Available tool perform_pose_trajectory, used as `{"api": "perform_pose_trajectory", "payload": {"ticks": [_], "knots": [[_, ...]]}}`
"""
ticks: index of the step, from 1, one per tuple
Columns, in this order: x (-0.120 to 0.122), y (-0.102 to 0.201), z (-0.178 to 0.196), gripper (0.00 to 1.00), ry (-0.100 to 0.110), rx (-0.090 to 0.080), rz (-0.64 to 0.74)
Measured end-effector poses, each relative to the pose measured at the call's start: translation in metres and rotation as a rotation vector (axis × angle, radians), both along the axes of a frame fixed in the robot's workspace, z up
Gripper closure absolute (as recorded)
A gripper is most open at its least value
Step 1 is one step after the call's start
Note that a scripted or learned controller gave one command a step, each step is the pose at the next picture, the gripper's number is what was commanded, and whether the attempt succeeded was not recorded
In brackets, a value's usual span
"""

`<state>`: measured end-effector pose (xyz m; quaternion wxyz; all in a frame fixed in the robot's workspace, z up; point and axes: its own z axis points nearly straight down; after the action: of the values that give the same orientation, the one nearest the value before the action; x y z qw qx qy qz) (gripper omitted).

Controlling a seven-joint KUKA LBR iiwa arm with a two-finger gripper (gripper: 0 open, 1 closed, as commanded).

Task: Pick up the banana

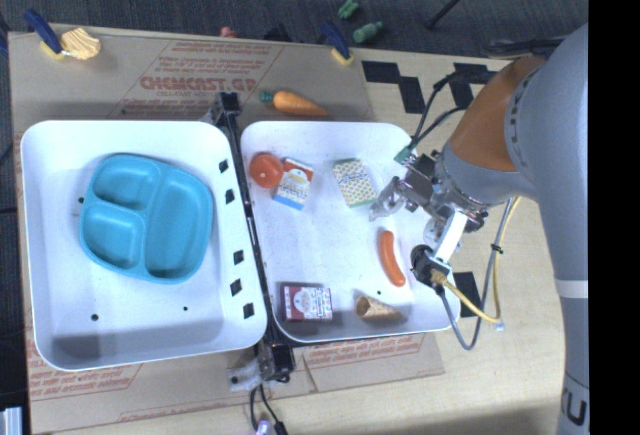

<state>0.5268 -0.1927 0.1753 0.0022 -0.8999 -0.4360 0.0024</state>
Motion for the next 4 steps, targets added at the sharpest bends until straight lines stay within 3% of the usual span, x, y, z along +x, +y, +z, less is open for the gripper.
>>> {"api": "perform_pose_trajectory", "payload": {"ticks": [1,2,3,4], "knots": [[0.069,0.019,0.054,0.00,-0.002,0.000,-0.020],[0.026,0.117,0.016,0.00,0.003,0.000,-0.387],[0.015,0.101,-0.085,0.00,0.002,-0.001,-0.229],[-0.023,0.157,0.016,0.00,0.000,0.000,-0.335]]}}
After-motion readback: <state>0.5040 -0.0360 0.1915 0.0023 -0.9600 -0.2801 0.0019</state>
